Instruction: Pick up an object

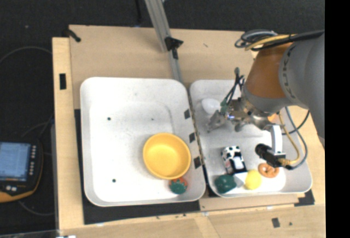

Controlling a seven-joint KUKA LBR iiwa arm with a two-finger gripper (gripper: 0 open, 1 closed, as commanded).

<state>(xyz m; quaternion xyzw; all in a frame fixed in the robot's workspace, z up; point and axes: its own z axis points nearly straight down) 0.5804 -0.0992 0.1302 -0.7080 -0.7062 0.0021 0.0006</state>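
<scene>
My gripper (223,116) hangs low over the upper left part of the right bin (298,179), below the arm's orange band (268,73). A white rounded object (209,104) lies just up and left of the gripper, close to it. Nearer the front of the same bin lie a black-and-white toy (233,158), a green object (224,183), a yellow ball (252,179) and an orange ring (268,170). I cannot make out anything held in the gripper.
The left bin (109,100) holds a yellow bowl (167,155) and a small green and red object (178,185) at its front right corner. A grey metal bar (158,12) slants down to the ridge between the bins. Cables (290,144) trail beside the wrist.
</scene>
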